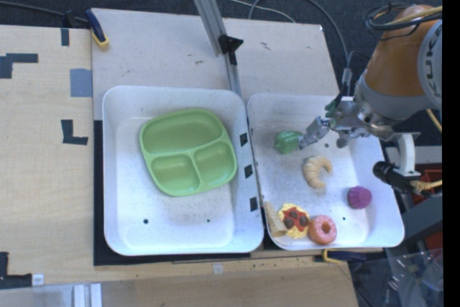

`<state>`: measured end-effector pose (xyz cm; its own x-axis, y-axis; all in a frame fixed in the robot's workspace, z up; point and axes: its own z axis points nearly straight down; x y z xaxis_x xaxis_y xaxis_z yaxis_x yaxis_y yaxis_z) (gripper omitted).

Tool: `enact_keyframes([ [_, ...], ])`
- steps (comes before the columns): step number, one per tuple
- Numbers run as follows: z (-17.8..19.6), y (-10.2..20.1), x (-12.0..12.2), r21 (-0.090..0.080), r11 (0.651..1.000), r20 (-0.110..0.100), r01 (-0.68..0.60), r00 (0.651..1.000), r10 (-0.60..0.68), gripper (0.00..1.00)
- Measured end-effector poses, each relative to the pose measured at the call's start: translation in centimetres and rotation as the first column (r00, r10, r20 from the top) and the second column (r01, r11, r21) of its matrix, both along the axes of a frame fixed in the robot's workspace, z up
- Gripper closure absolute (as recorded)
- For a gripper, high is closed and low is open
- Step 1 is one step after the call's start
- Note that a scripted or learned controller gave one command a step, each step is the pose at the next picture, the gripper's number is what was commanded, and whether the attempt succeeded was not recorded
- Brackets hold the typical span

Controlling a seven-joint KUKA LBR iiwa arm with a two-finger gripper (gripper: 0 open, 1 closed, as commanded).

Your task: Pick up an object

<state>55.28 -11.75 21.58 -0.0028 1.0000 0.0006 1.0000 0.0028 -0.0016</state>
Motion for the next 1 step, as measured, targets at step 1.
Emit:
enact_keyframes([
  [1,0.01,-0.02,0.0,0.0,1.0,0.0,0.001,1.0,-0.001,0.0],
])
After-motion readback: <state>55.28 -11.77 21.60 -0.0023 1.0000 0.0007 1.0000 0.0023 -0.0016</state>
